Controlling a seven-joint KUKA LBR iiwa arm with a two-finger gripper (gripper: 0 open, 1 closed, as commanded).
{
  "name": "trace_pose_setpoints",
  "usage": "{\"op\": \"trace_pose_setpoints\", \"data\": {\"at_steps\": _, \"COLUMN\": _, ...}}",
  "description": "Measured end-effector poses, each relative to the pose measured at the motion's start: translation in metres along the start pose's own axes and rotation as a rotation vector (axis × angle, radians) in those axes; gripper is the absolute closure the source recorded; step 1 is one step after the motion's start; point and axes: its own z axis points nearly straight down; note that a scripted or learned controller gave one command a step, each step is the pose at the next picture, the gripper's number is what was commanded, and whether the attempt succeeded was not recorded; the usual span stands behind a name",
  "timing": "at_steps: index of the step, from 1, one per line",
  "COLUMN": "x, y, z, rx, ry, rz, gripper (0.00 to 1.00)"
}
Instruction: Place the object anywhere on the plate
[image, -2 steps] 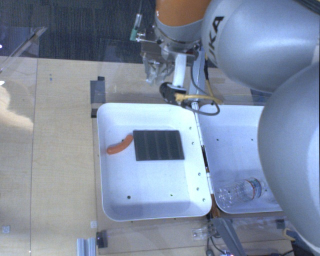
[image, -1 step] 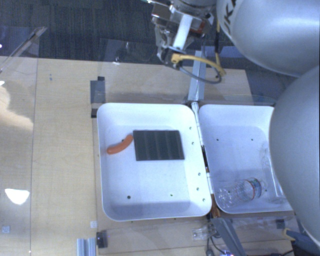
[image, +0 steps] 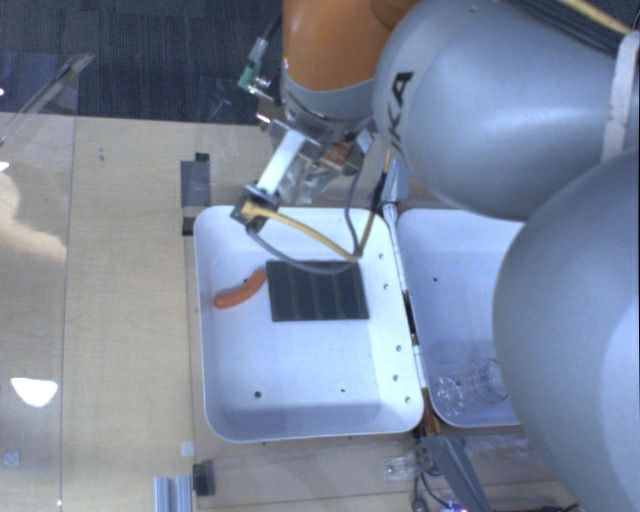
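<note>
Camera view: clear plastic item (image: 468, 385) lies in the right bin (image: 450, 260). In the left bin (image: 300, 425), an orange sausage (image: 240, 290) sits at the left edge of the dark ridged plate (image: 318, 292), not on it. Hand (image: 318, 185) hangs over the far rim; can't tell its grip state. Looks pre-pick. Next: descend on the sausage.

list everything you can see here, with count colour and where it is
bench: 1, pale wood, under everything
bins: 2, white, side by side on the bench; left bin, right bin
plate: 1, dark grey, ridged, flat in the middle of the left bin
sausage: 1, orange, left bin, at the plate's left edge
clear thing: 1, see-through plastic, right bin near its front, partly hidden by the arm
clamps: 2, black, on the bench by the left bin's left corners
arm: 1, grey with orange band, reaching in from the right
gripper: 1, above the left bin's far edge
</note>
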Motion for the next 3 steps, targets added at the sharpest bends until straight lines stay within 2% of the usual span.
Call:
{"op": "trace_pose_setpoints", "data": {"at_steps": 1, "x": -0.039, "y": 0.091, "z": 0.023, "rx": -0.001, "ry": -0.001, "rz": -0.020, "gripper": 1.00}}
{"op": "trace_pose_setpoints", "data": {"at_steps": 2, "x": -0.055, "y": 0.046, "z": -0.037, "rx": -0.003, "ry": 0.003, "rz": 0.165, "gripper": 1.00}}
{"op": "trace_pose_setpoints", "data": {"at_steps": 3, "x": -0.070, "y": -0.006, "z": 0.158, "rx": 0.001, "ry": -0.002, "rz": 0.389, "gripper": 1.00}}
